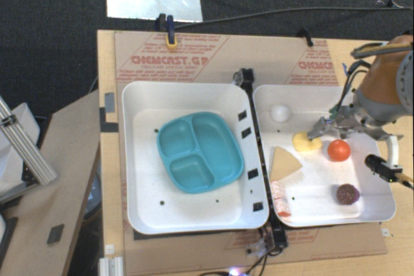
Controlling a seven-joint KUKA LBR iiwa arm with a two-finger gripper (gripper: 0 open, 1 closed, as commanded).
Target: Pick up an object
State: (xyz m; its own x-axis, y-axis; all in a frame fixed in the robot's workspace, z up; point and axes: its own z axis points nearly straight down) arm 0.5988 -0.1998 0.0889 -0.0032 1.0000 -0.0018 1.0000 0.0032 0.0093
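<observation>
Holding a teal divided plate [200, 151], left bin [145, 139], foods in right bin [372, 203]

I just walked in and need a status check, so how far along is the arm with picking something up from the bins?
Nothing looks picked up yet. In hand: the tool sits low over the right bin, close beside the yellow object and the orange ball, with nothing visibly in it. Left: gripping and lifting one item. The white ball, tan wedge and dark ball all lie on the bin floor.
</observation>
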